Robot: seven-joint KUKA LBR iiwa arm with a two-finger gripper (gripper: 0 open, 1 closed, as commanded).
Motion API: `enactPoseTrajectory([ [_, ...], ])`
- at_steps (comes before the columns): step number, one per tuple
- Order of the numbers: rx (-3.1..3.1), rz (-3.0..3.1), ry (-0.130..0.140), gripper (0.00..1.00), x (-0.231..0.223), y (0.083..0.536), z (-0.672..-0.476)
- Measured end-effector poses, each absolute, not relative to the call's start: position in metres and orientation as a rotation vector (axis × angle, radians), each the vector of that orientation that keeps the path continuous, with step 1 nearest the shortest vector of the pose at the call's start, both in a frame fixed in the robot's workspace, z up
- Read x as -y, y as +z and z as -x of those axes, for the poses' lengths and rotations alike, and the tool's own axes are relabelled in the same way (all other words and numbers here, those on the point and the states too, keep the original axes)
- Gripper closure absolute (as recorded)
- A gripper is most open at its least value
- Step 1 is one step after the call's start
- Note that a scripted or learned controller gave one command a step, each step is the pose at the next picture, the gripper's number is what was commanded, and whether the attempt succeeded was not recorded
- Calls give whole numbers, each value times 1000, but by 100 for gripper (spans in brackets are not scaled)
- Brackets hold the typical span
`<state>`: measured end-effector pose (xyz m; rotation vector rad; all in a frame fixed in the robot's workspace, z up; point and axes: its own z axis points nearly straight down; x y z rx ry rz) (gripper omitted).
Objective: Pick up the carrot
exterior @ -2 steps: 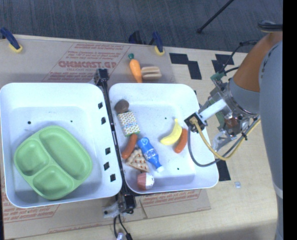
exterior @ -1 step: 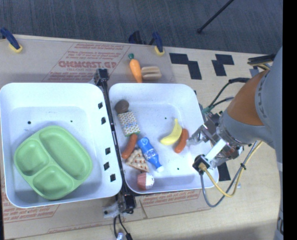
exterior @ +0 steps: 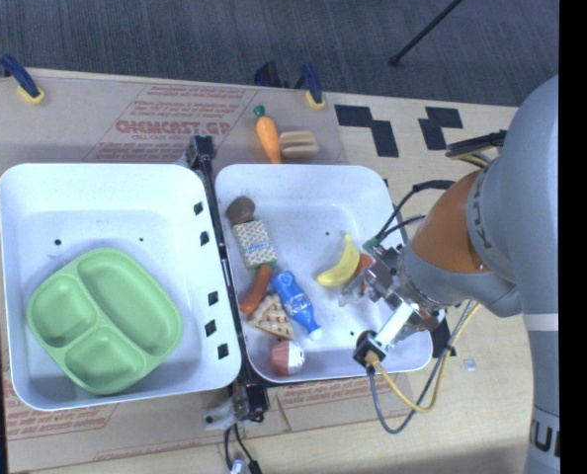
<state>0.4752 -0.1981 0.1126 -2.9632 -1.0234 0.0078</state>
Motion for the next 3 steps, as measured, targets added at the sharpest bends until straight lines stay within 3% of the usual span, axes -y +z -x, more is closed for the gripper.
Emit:
enactPoseTrajectory([
  [1,1188,2902,3,0,102,127,-603],
  [2,1195,2896,11,100,103,137,-602],
  [3,1100,2938,6,100,3,191,-580],
])
